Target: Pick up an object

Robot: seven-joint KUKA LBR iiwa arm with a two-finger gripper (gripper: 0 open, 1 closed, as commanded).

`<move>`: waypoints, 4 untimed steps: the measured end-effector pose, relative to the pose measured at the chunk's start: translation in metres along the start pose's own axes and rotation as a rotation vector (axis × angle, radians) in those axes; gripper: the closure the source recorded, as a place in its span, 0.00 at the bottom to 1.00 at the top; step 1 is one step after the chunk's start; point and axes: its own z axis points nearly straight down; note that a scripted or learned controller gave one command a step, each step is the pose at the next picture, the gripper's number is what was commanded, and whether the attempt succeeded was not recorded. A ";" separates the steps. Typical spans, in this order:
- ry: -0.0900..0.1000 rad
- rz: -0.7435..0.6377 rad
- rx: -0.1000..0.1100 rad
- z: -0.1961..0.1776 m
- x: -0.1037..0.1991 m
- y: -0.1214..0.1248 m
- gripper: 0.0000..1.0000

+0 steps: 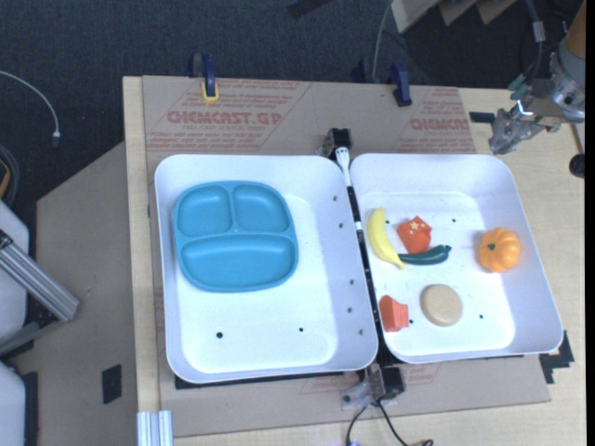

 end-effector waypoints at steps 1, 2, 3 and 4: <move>0.005 -0.003 0.011 -0.006 0.054 -0.017 1.00; 0.005 -0.003 0.012 0.001 0.095 -0.029 1.00; 0.005 -0.003 0.012 0.002 0.143 -0.056 1.00; 0.006 -0.003 0.013 0.021 0.192 -0.072 1.00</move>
